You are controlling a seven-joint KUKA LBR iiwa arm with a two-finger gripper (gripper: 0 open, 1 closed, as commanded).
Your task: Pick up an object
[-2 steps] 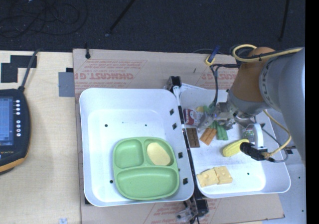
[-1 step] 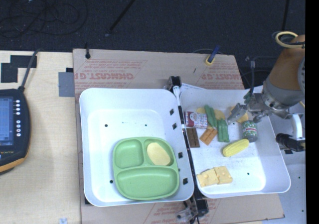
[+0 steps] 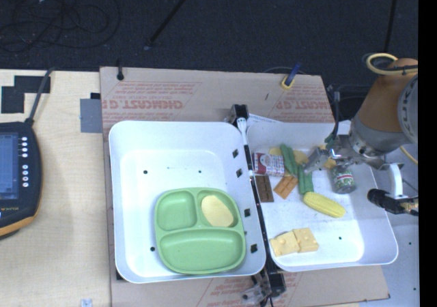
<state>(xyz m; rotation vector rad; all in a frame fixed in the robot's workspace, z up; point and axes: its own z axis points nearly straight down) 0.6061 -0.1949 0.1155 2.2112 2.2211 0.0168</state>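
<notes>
The right bin (image 3: 372,247) holds several toy foods. A yellow corn cob (image 3: 323,204) lies near its middle, with two cheese blocks (image 3: 295,241) in front of it. Two green pods (image 3: 298,169), an orange piece (image 3: 285,186), a brown bar (image 3: 265,189) and a red-and-white packet (image 3: 268,164) lie toward its left wall. A small glass jar (image 3: 343,180) stands at the right. My gripper (image 3: 326,155) reaches in from the right, low over the bin's back, between the green pods and the jar. Nothing shows in its grasp.
The left bin (image 3: 136,142) holds a green divided plate (image 3: 198,230) with a yellow piece (image 3: 218,211) in one compartment. A black divider (image 3: 250,183) separates the bins. A handheld pendant (image 3: 15,172) lies on the bench at far left.
</notes>
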